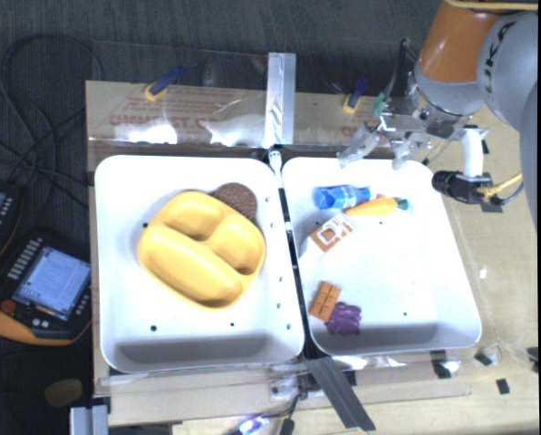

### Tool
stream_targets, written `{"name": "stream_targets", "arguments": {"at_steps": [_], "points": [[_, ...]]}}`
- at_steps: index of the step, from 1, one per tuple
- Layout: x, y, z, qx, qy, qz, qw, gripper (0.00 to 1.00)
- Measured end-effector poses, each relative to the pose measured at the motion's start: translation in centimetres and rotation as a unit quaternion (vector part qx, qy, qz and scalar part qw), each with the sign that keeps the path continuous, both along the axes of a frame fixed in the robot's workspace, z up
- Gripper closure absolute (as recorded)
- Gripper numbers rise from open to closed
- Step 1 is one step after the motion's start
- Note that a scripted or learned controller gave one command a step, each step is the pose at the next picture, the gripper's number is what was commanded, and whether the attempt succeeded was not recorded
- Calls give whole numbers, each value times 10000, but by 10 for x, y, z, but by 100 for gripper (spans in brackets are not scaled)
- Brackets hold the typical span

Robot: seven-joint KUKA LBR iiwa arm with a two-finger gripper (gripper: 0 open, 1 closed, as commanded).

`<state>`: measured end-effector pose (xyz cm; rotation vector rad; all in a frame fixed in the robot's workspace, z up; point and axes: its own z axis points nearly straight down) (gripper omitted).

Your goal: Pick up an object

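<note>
Blue-labelled bottle [341, 196], writing illegible

Pendant [36, 284] left of bench, clamps [164, 82] at back.

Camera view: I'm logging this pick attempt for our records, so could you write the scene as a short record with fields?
arm: gripper hovers over the far edge of the right bin, open, holding nothing
left bin: large yellow bread-shaped toy with a brown round cookie at its far side
right bin, far part: blue bottle, carrot, orange and white box
right bin, near part: waffle piece touching purple grapes
task status: no object picked yet
</note>
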<state>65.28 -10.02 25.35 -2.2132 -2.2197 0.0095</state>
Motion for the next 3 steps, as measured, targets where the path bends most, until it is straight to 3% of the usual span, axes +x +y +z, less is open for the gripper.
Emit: {"name": "stream_targets", "arguments": {"at_steps": [1,2,3], "points": [[15,-14,-141,-12,-41,841,9964,0],[13,-11,-154,-94,-171,1275,9916,0],[-25,-8,-166,-31,-84,1000,9950,0]]}}
